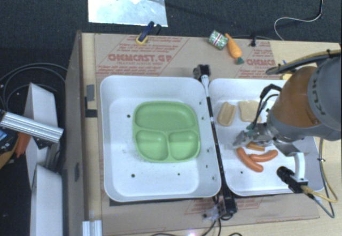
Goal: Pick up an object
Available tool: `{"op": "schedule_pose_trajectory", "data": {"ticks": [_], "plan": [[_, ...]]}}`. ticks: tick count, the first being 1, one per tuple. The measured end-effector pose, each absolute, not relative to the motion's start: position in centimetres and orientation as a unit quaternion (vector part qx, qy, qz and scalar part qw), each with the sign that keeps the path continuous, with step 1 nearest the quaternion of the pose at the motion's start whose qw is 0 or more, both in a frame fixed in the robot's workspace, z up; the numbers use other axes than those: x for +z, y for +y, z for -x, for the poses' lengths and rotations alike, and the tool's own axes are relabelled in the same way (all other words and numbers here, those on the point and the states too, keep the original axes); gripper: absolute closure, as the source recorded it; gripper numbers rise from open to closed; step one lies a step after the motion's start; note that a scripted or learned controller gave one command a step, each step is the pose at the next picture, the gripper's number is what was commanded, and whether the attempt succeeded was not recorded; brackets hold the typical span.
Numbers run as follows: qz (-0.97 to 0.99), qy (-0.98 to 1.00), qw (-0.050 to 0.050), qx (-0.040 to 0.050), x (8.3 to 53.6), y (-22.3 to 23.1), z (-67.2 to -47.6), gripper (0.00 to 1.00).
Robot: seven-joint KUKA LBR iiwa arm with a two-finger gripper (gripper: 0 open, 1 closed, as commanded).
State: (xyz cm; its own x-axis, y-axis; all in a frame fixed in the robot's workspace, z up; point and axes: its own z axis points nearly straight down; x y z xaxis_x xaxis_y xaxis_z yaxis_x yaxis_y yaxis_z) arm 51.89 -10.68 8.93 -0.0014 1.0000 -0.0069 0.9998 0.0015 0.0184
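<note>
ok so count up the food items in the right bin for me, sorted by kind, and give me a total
Bread-like tan pieces: 2, one nearer the divider and one beside it
Sausages: 2, one in front and one behind it, by the gripper
Total: 4
More may be hidden under the arm.

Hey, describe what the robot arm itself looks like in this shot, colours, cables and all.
The arm is bulky and rounded: a grey shell with a broad orange band above the wrist. A thin black cable loops along its left side. The gripper at its tip is small, metallic grey, and too blurred for finer detail.
</note>
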Motion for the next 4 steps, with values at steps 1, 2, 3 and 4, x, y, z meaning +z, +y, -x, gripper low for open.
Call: {"op": "schedule_pose_trajectory", "data": {"ticks": [1, 2, 3, 4], "plan": [[-0.707, 0.707, 0.012, 0.0048, 10.1, -10.9, -52.1, 1.0], [-0.707, 0.707, 0.012, 0.0042, 10.0, -10.9, -52.0, 0.0], [-0.707, 0.707, 0.0, 0.0004, 8.4, -8.9, -48.7, 0.0], [-0.706, 0.708, 0.0, 0.0017, 9.5, -8.8, -48.8, 1.0]]}}
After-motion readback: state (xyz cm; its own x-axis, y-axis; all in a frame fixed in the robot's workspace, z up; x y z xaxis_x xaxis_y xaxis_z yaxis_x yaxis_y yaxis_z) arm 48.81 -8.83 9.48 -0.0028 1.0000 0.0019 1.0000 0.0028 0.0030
